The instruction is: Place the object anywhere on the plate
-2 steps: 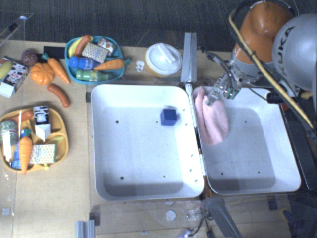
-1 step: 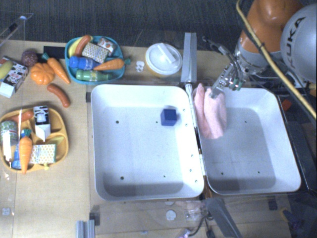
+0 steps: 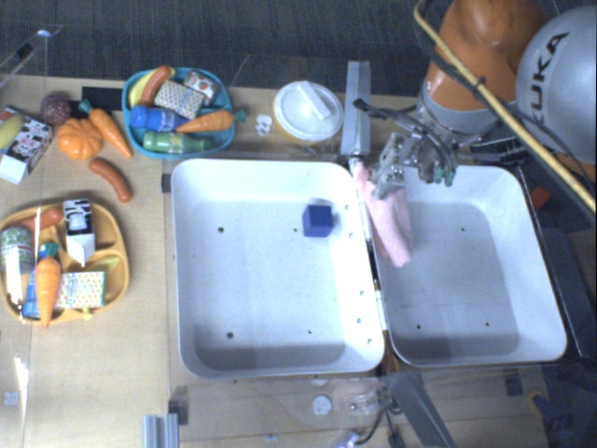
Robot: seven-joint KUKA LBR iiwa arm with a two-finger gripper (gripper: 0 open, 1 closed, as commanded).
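Observation:
My gripper [image 3: 383, 179] is over the far left corner of the right bin [image 3: 485, 343], close to the wall between the two bins. It is shut on the top end of a limp pink cloth [image 3: 392, 230], which trails down from the fingers toward the bin floor. A small blue cube [image 3: 319, 219] lies on the floor of the left bin [image 3: 233, 334], right of its middle. A round white plate [image 3: 309, 111] sits on the bench just behind the bins, left of the gripper.
A blue bowl of toy food [image 3: 179, 112] stands at the back left. A yellow tray of toys [image 3: 63, 261] sits on the far left, with loose toy vegetables [image 3: 93, 138] above it. A grey metal post [image 3: 354, 110] rises between the plate and the arm.

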